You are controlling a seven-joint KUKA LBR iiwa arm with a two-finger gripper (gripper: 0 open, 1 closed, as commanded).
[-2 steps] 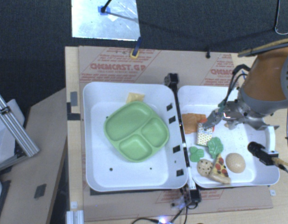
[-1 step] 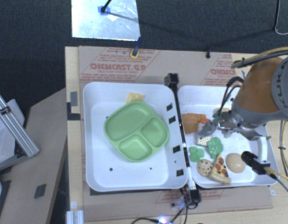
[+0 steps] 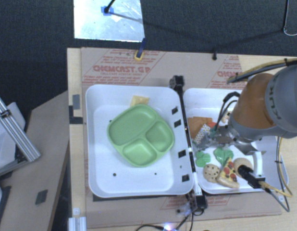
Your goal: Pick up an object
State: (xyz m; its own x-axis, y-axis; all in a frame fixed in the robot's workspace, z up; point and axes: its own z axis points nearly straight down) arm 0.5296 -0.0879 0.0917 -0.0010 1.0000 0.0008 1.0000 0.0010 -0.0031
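The right bin (image 3: 206, 97) holds several toy foods. An orange-brown toast slice (image 3: 197, 124) lies at its left, with two green leafy pieces (image 3: 203, 158) (image 3: 223, 154) below it. A chocolate-chip cookie (image 3: 211, 173), a pizza slice (image 3: 228, 174) and a pale ring-shaped piece (image 3: 242, 164) lie along the front edge. My gripper (image 3: 209, 137) hangs low over the bin's left half, just below the toast and above the green pieces. The arm's grey and orange wrist (image 3: 256, 107) covers the bin's right part.
The left bin (image 3: 103, 177) holds a green divided plate (image 3: 140, 134), and a small yellow piece (image 3: 139, 100) lies behind it. A black divider (image 3: 183, 129) runs between the bins. A foil sheet (image 3: 109, 13) lies far back.
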